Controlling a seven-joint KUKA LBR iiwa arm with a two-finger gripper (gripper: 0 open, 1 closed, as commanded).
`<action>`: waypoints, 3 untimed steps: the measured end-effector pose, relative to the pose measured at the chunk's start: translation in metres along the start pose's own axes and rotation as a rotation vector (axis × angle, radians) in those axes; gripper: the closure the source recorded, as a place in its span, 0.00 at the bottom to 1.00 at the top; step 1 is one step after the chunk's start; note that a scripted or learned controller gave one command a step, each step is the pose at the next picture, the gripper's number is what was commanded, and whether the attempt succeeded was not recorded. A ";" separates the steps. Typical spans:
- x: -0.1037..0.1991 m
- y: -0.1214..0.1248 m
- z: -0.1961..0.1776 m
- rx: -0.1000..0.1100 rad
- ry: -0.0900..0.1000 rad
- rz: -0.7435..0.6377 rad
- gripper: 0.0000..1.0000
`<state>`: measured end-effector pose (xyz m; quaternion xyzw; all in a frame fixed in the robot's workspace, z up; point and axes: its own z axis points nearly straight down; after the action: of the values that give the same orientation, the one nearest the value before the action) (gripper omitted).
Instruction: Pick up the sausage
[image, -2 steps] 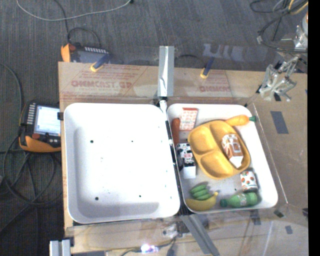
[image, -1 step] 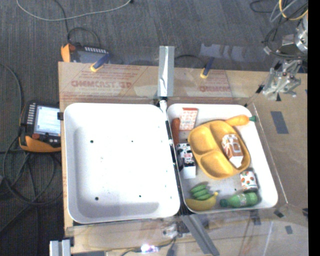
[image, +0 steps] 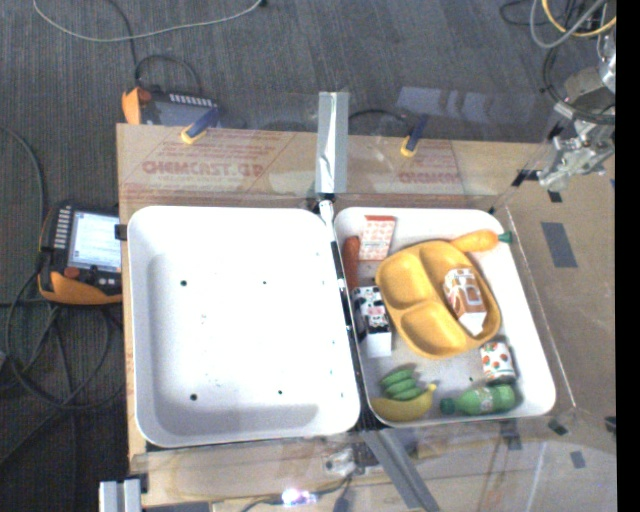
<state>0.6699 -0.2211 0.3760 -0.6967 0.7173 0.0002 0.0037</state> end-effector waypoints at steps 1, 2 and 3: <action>0.000 0.000 0.016 -0.003 0.000 -0.257 1.00; -0.011 0.001 0.006 -0.002 -0.001 -0.557 1.00; -0.011 0.001 0.022 -0.003 -0.003 -0.616 1.00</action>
<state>0.6693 -0.2096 0.3544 -0.8813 0.4726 0.0013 0.0034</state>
